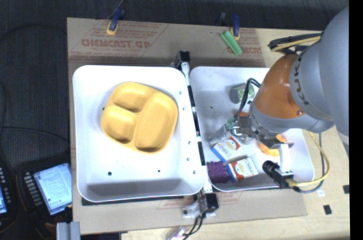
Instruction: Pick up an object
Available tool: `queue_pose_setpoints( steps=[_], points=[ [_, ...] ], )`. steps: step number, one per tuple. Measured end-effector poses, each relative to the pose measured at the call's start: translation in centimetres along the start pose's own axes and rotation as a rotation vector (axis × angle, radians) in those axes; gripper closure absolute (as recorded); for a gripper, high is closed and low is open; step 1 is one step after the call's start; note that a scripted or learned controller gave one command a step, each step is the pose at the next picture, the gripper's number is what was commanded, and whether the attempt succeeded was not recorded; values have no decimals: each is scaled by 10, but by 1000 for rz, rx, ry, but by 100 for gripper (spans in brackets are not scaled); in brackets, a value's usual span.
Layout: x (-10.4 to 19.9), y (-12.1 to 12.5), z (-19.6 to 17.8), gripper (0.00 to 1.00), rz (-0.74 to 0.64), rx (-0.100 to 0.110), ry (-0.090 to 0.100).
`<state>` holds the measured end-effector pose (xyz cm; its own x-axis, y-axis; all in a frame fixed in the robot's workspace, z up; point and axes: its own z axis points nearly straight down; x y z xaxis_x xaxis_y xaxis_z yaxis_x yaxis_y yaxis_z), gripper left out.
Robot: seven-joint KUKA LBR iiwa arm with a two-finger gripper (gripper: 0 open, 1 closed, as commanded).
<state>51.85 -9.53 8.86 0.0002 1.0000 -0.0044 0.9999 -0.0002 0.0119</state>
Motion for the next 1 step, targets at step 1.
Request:
queue_pose_setpoints(
  steps=[1],
  points=[
    [-1,1,-11,100,0,-2,-1]
  ],
)
